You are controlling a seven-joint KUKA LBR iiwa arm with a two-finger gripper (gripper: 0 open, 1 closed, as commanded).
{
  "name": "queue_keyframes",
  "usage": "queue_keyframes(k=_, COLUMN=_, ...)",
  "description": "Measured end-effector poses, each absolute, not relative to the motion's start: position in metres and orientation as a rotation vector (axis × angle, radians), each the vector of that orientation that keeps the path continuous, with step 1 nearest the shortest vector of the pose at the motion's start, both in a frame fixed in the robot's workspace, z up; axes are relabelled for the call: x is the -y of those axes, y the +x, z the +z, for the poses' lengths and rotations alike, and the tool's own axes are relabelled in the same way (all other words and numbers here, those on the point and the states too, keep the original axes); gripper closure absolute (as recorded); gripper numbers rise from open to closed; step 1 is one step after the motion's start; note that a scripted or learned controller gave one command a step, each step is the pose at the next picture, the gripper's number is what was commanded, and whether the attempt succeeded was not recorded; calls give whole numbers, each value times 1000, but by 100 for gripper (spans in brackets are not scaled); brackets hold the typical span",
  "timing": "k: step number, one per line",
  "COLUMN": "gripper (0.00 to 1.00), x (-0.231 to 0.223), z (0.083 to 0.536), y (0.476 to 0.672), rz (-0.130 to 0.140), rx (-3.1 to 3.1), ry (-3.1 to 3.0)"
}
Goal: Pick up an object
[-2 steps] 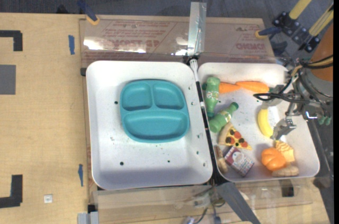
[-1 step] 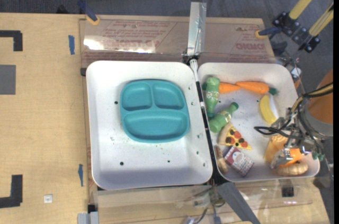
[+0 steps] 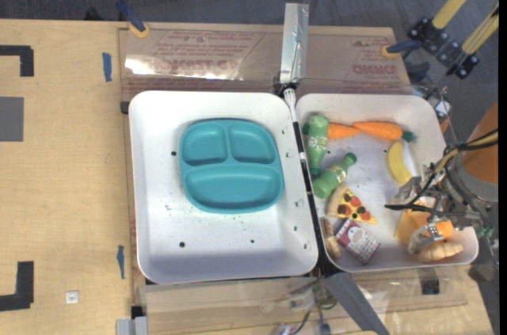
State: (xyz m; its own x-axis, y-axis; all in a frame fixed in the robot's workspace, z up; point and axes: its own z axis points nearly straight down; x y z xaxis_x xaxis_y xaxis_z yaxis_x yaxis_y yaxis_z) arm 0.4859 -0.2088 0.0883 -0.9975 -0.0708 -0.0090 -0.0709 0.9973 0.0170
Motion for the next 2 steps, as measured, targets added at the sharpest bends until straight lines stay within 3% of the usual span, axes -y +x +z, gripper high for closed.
queue_keyframes(k=1, gripper=0, x=157, z=89, y=490, rz=-5, rx=-3085, ry=-514)
queue_keyframes(k=2, gripper=100, x=155, z=103, y=494, rz=-11, rx=-3072, ry=-517)
